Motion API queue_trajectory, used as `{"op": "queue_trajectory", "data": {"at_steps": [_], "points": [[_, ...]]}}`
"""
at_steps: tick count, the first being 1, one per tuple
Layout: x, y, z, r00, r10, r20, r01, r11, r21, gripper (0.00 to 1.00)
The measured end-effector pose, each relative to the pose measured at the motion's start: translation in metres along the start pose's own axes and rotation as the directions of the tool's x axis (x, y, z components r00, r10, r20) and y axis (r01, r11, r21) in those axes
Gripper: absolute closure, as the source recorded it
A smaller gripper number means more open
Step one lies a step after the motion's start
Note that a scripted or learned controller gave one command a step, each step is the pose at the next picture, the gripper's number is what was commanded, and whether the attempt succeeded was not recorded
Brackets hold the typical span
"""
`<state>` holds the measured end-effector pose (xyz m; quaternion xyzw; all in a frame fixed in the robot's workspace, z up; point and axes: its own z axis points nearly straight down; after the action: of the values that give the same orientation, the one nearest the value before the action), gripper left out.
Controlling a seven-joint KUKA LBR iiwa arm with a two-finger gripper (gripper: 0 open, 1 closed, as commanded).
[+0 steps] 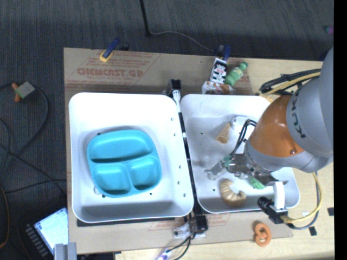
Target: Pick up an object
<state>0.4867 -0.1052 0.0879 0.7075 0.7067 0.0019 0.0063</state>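
Observation:
My gripper (230, 166) hangs low over the middle of the right bin (203, 110), at the end of the grey arm with its orange band (276, 134). Just below it lies a tan, curved pastry-like object (232, 193). A small green piece (256, 184) pokes out from under the wrist beside it. A tan cone-shaped object (224, 133) rests farther back in the same bin. A grey bit (212, 171) sticks out to the gripper's left; I cannot tell whether it is a finger or a loose object.
The left bin (81, 110) holds a blue divided tray (124, 163). Behind the right bin stand a green toy (236, 75) and a small box (218, 72). An orange ring (262, 233) lies on the bench in front. Cables run along the right side.

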Motion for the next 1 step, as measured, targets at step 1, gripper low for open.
{"op": "queue_trajectory", "data": {"at_steps": [1], "points": [[0.0031,0.0238,0.0013,1.000,0.001,-0.004,-0.001,1.000,0.010,0.00]]}}
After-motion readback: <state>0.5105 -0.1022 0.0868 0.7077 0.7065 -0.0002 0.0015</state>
